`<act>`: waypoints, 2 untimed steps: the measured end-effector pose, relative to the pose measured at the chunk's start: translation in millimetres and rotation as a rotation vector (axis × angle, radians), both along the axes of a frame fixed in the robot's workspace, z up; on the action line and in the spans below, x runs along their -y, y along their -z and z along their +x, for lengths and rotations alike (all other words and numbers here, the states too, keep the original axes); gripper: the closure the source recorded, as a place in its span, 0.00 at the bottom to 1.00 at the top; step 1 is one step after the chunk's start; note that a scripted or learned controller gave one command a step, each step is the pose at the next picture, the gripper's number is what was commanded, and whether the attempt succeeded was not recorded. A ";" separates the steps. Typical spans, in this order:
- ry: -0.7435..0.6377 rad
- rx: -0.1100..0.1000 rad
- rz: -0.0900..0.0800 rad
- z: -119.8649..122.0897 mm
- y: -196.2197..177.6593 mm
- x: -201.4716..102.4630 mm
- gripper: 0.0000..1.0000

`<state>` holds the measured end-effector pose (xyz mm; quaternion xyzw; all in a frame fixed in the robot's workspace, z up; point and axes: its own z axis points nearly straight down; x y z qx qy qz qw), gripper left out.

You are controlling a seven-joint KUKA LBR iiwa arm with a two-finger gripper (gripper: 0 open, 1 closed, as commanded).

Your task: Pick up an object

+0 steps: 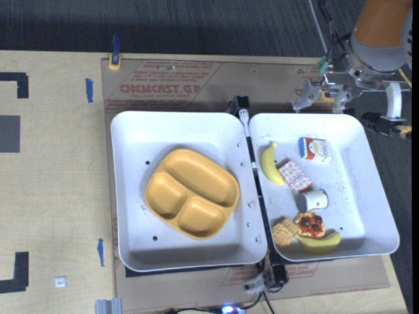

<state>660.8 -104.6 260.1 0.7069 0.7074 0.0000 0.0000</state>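
Left bin (124, 175): yellow divided plate (190, 192). Right of plate, in right bin (373, 195): banana (269, 163), wafer packet (293, 174), small carton (315, 149), white cup (315, 199), pizza toy (309, 224), second banana (319, 241). Gripper (321, 91) beyond bin's far rim, nothing visibly held; jaws' spread not discernible. Nothing lifted yet; whole pick remains.

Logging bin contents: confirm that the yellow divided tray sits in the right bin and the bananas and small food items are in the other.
Not quite. The camera view shows the yellow divided tray in the left bin; the bananas and small food items lie in the right bin.
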 end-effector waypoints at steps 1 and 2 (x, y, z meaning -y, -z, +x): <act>0.001 0.000 0.000 -25.3 121.6 11.5 0.00; 0.001 0.002 0.000 -95.0 173.9 3.1 0.00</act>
